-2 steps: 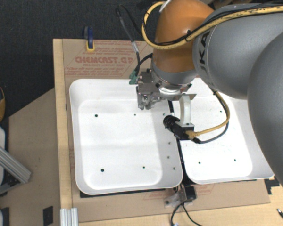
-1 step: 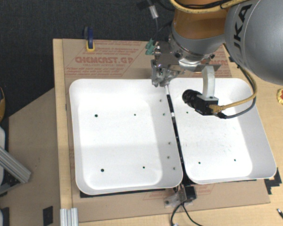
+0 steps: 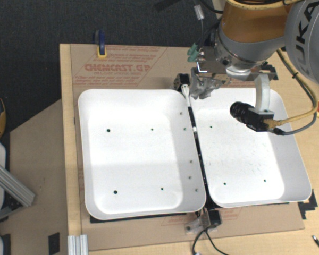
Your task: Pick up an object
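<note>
My gripper (image 3: 202, 88) hangs at the far edge of the right bin (image 3: 250, 166), close to the ridge where it meets the left bin (image 3: 133, 161). Above it rises the grey wrist with the orange band (image 3: 252, 9), which hides much of the gripper body. I see nothing held below the gripper. Both bins show bare white floors with a few small dark dots.
A black cylinder (image 3: 248, 116) on a white bracket juts from the wrist over the right bin, with a cable trailing right. The bins rest on a brown board (image 3: 122, 62) with a blue clamp (image 3: 100, 42) at its far edge. A metal rail (image 3: 10, 184) lies at the left.
</note>
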